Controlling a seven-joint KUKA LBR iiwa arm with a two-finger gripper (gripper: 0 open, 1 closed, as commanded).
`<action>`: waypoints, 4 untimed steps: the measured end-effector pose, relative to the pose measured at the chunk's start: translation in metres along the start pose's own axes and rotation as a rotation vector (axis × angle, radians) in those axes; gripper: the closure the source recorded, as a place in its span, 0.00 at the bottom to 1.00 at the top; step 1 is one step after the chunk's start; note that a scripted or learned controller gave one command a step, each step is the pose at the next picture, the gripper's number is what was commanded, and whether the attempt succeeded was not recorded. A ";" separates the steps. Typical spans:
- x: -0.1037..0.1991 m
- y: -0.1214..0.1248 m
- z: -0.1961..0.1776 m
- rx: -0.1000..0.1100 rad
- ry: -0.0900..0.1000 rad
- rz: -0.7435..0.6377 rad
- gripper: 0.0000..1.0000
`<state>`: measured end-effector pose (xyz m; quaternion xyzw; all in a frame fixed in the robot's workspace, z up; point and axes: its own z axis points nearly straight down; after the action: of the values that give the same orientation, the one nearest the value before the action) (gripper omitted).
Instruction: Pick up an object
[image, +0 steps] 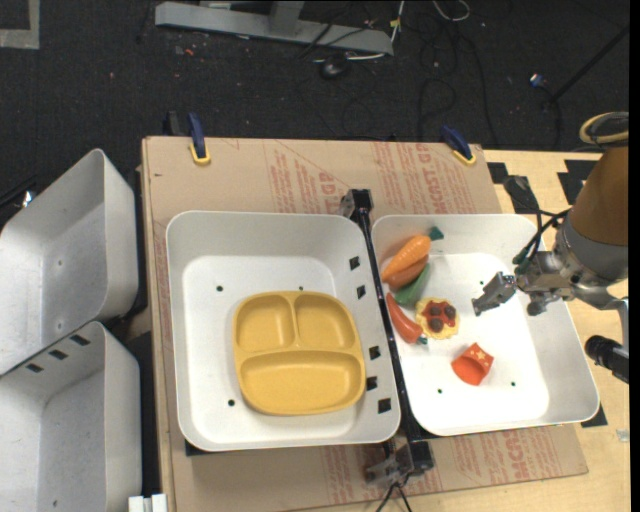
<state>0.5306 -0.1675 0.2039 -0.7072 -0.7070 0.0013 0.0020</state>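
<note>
- Overhead, two shallow white plastic bins sit side by side on a brown cardboard-covered bench (260, 180); the left bin (190, 330) and the right bin (530, 400) touch along a dark central divider.
- Inside the left bin lies a yellow three-compartment plastic tray (298, 352), flat, slightly nearer than the bin's middle.
- Along the right bin's left wall lies a cluster of toy food: an orange plastic carrot (405, 257) at the far end, a green piece (412, 287) partly under it, a red sausage-shaped piece (403, 320) nearer, and a small round tart with dark berries (438, 317) just right of that.
- A small red wedge-shaped toy (473, 364) lies apart from the cluster, nearer and to the right, on the bin floor.
- From the right, the grey arm reaches over the right bin; its dark two-finger gripper (492, 293) hangs right of the tart and beyond the red wedge, with nothing visible between its fingers.
- Whether those fingers are parted or closed cannot be told at this angle.
</note>
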 end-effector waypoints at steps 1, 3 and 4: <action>0.002 -0.001 0.043 0.000 0.000 0.000 0.00; 0.011 0.003 0.087 -0.005 -0.001 0.002 1.00; 0.008 0.003 0.024 -0.011 -0.003 -0.002 1.00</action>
<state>0.5332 -0.1599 0.1802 -0.7066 -0.7076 -0.0014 -0.0029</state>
